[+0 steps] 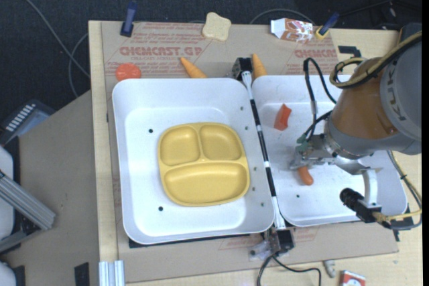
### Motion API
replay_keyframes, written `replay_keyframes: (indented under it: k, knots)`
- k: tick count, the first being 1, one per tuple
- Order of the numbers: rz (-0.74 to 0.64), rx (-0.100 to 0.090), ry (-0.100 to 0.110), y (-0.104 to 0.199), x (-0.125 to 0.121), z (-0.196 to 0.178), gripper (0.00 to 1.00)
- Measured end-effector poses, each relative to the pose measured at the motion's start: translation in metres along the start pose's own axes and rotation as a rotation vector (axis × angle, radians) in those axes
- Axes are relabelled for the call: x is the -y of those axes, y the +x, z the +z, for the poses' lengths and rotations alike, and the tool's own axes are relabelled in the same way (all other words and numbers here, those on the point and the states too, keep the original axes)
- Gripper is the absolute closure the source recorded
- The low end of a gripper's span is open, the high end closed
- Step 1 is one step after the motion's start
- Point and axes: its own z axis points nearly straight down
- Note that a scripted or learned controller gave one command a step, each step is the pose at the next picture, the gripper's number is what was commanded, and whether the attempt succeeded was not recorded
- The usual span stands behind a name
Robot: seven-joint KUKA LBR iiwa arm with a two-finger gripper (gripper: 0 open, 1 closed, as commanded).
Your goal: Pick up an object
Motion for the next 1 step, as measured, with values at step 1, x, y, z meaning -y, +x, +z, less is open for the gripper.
replay_keyframes:
  k: [1]
  knots:
    - [-0.004,-0.002,-0.003,0.071,-0.0417,-0.0916,1.0]
